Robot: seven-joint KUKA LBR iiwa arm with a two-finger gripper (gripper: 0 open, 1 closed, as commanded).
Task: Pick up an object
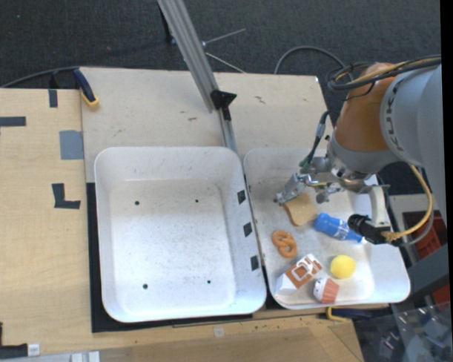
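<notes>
Progress is sitting at the approach stage — nothing is being lifted. Gripper (292, 194) is hovering at the upper edge of the tan slice (302, 209), its fingers' spread unreadable. Blue bottle (333, 226), pretzel (284, 243) and yellow ball (342, 267) are lying below that slice, untouched.

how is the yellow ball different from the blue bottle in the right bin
The ball is yellow and round; the bottle is blue, long and lying on its side. The ball sits nearer the bin's front edge, beside the orange-and-white items, while the bottle lies farther back, close to the gripper and the tan piece. Both rest in the right bin.
</notes>
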